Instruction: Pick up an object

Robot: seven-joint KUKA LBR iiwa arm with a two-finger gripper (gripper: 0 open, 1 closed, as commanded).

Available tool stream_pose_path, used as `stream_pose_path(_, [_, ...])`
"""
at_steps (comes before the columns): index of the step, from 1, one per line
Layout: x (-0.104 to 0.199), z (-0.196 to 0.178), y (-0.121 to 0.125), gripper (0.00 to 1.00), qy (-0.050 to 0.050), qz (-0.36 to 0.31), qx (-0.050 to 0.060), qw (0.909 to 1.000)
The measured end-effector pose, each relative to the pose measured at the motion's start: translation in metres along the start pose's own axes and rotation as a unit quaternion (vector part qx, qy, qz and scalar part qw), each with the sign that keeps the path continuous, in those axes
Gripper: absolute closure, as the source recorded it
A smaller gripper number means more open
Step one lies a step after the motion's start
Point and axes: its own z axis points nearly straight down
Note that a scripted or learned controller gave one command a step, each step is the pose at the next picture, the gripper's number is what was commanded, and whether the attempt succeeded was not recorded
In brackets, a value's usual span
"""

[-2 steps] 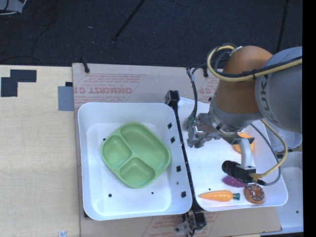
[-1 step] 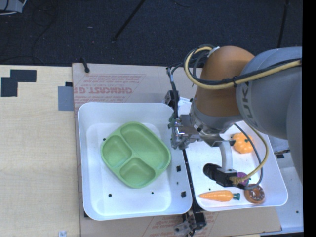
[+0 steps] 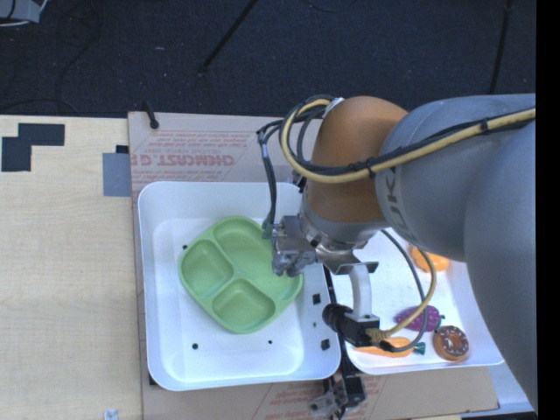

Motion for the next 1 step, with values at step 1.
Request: stream_pose_path(1, [-0.0018, -0.0007, 0.0004, 0.00, -0.001, 0.001, -0.001, 1.0000])
